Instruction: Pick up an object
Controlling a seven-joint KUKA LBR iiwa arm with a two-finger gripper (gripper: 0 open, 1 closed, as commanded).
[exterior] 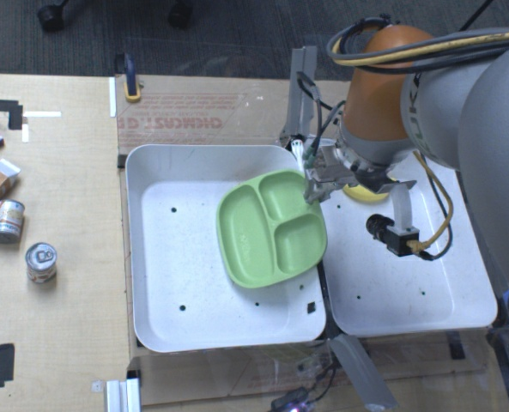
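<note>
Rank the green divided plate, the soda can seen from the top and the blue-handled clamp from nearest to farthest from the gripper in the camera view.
1. green divided plate, touching the gripper at its upper right rim, left bin.
2. blue-handled clamp, on the bench above the left bin's top left corner.
3. soda can, far left on the bench.

The grey arm [469,84] is reaching in from the right, its orange band [383,75] bending downward above the wrist. The end effector [316,187] is pointing down and leftward, with cables looping around the wrist.
</note>
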